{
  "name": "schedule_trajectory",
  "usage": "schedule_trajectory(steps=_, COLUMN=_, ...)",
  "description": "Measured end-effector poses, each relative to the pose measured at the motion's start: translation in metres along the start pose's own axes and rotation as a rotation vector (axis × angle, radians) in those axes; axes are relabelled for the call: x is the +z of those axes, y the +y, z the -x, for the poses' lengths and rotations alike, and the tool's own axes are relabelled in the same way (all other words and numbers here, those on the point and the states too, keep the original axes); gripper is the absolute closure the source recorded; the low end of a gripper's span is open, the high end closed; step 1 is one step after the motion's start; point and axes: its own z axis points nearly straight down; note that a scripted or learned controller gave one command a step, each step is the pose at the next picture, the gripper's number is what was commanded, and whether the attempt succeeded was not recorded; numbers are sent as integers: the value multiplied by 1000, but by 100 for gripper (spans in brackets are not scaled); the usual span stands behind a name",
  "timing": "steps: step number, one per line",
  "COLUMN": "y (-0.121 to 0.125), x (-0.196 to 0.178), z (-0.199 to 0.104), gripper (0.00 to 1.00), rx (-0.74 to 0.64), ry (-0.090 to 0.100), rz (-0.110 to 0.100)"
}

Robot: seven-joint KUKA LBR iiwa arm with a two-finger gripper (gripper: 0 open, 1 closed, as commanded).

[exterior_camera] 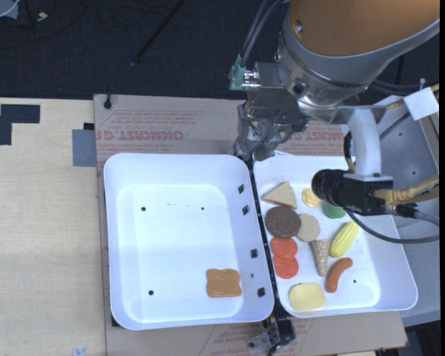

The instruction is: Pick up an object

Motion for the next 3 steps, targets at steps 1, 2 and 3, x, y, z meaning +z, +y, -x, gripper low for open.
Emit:
schedule_trajectory(steps=1, y=2, x=205, z=-36, gripper=100, rx=8, ry=-5, rz=-11)
schedule_trajectory(steps=2, y=-5, x=56, z=-72, gripper=100, rx=4, ry=8, rz=15)
schedule_trajectory(steps=3, y=-6, x=-1, z=-71, gripper=100, rx=5, ry=2, rz=6)
